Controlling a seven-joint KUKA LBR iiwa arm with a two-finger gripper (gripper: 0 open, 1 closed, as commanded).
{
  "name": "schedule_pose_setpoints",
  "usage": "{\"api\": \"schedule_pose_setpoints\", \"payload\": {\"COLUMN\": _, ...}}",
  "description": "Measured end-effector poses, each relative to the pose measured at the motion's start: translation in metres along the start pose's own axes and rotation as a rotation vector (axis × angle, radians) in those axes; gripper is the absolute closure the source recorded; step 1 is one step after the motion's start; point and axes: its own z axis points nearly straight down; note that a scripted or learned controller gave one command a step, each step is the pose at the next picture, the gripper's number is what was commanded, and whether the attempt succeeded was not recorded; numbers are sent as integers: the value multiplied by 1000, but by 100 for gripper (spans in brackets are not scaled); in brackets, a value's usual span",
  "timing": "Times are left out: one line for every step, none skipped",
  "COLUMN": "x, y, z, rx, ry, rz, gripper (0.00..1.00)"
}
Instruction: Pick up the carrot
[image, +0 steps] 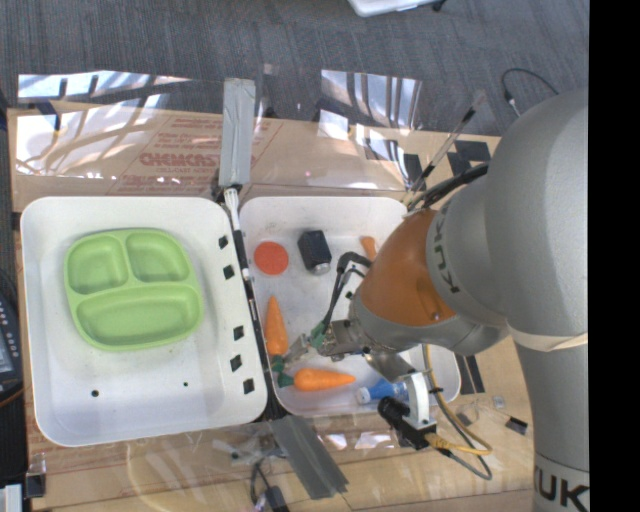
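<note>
Two carrots lie in the right bin (300, 215). One carrot (275, 325) lies lengthwise along the bin's left wall. The other carrot (322, 380) lies crosswise near the front wall, with its green top pointing left. My gripper (325, 340) hangs low between them, just above the crosswise carrot and right of the lengthwise one. The arm's orange wrist band (405, 280) hides the bin's right half. I see no carrot lifted off the bin floor.
A red disc (270, 258) and a black block (314, 250) sit toward the back of the right bin, with a small orange piece (369, 245) beside the arm. A blue item (385, 390) lies at the front right. The left bin (40, 330) holds a green divided plate (132, 288).
</note>
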Motion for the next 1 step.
{"api": "schedule_pose_setpoints", "payload": {"x": 24, "y": 3, "z": -100, "rx": 2, "ry": 0, "rz": -153, "gripper": 0}}
